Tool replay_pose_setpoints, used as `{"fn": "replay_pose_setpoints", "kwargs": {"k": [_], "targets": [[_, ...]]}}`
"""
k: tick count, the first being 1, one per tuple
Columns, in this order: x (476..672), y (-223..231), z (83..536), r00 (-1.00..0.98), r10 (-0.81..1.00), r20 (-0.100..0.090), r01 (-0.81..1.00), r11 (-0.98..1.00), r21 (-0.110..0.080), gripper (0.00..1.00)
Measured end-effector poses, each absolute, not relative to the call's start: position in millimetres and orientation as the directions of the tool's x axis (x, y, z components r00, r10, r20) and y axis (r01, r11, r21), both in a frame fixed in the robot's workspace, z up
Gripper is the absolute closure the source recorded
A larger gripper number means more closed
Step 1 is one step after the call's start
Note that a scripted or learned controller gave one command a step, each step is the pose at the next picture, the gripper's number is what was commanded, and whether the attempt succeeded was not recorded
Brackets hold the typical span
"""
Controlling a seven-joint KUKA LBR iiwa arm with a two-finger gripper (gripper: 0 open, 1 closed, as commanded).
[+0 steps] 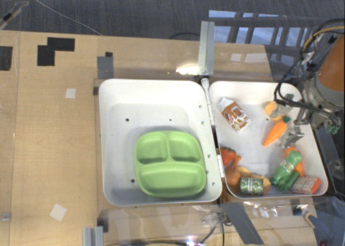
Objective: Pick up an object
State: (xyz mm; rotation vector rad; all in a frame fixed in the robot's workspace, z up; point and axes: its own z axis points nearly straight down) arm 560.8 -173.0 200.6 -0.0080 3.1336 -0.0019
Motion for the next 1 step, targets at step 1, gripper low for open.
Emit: {"fn": "replay_pose_setpoints", "kwargs": {"k": [1], "targets": [[595.8,-152.1,91.0,-0.993,0.116,-0.02,0.116,0.993,-0.001,0.0]]}}
